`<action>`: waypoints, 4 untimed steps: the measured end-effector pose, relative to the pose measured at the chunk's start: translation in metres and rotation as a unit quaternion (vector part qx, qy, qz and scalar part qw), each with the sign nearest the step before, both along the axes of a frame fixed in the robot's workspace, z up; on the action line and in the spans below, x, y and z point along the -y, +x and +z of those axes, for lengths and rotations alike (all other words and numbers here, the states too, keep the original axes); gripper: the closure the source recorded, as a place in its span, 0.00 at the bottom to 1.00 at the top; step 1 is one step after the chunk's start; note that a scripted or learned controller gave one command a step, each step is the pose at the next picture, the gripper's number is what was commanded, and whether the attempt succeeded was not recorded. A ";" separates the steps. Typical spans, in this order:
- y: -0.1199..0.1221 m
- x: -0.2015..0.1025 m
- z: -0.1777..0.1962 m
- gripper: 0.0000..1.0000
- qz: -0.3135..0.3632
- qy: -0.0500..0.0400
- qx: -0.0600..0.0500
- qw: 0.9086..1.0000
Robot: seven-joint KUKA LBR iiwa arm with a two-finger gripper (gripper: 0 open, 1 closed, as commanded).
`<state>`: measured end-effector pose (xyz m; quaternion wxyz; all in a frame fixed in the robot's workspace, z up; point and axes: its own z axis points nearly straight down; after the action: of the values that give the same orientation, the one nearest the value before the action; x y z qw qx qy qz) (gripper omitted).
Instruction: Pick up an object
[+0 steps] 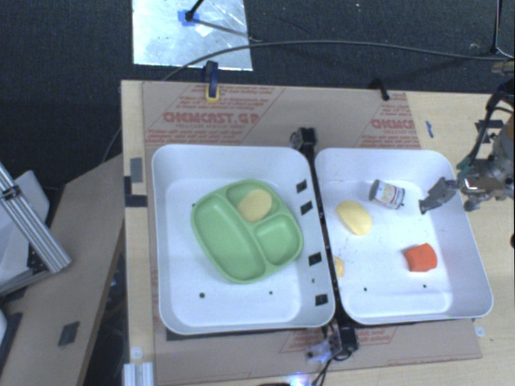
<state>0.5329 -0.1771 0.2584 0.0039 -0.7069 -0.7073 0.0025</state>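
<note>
Orange block (420,257) in rt bin (475,284), hand (452,197) above (fingers apart, holding nothing).

White bins, green tray, yellow and orange pieces on a tan desk

Both bins, the left bin (173,215) and the right bin (459,280), are plain white with small black marks. The divided tray (233,248) is pale green and carries a pale yellow lump (255,205). A brighter yellow piece (354,217) and an orange-red block (420,257) lie in the right bin, beside a small can (387,193) with a white and yellow label. The claw (451,195) is dark grey. The desk (265,107) is tan with red lettering; the floor (64,71) is dark blue-black.
</note>
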 end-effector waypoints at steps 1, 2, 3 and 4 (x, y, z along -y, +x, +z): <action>0.002 0.000 0.006 0.00 0.002 -0.001 0.005 1.000; 0.005 0.001 -0.036 0.00 0.000 -0.001 0.003 1.000; 0.003 0.008 -0.096 0.00 0.000 0.000 0.003 1.000; -0.005 0.009 -0.142 0.00 0.000 0.000 0.003 1.000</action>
<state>0.5274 -0.1861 0.1161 0.0017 -0.7068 -0.7074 0.0007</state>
